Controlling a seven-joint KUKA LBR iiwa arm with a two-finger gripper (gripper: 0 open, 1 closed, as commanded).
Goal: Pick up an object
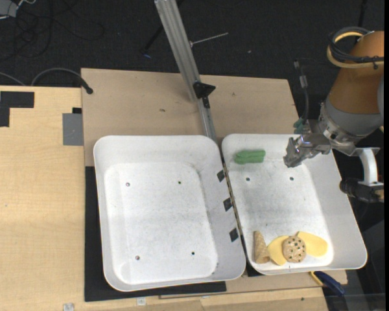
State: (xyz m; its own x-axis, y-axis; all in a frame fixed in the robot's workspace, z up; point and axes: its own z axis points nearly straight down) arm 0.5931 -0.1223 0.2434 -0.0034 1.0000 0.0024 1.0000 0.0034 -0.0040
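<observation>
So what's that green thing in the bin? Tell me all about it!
The green thing is a small, soft-edged oblong block, plain green all over. It lies flat on the floor of the right bin, near the far wall, its long side running left to right. Nothing touches it; the gripper is off to its right.

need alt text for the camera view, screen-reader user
A grey and orange robot arm reaches in from the right, its gripper above the far end of the right bin. That bin holds a green object at the far end and cookie-like items at the near end, beside the left bin.
</observation>
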